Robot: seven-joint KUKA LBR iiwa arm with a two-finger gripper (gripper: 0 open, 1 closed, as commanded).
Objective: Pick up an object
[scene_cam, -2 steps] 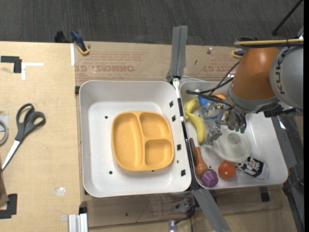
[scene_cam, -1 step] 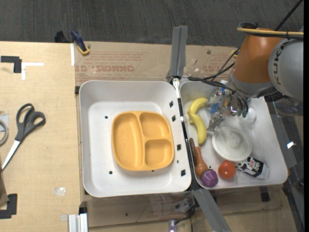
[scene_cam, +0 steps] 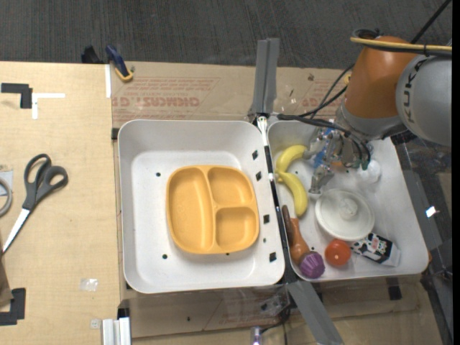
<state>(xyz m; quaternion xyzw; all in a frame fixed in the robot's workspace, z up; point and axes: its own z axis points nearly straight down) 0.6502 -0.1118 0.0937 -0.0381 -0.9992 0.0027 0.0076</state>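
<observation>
The right bin (scene_cam: 407, 205) holds two yellow bananas (scene_cam: 295, 191), a white bowl (scene_cam: 345, 213), an orange ball (scene_cam: 337, 253), a purple round piece (scene_cam: 311, 265), a brown-handled tool (scene_cam: 294, 236) and a small black-and-white pack (scene_cam: 375, 248). My gripper (scene_cam: 319, 177) hangs over the upper middle of this bin, between the bananas on its left and the bowl just below and to its right. Nothing shows held in it. The arm's orange band (scene_cam: 377, 77) sits above it at the top right.
The left bin (scene_cam: 136, 214) carries a yellow divided plate (scene_cam: 213, 209). Scissors (scene_cam: 32, 189) lie on the wooden bench at far left. A blue and yellow clip (scene_cam: 118, 63) sits at the cardboard's top left. Cables trail from the wrist across the right bin's top.
</observation>
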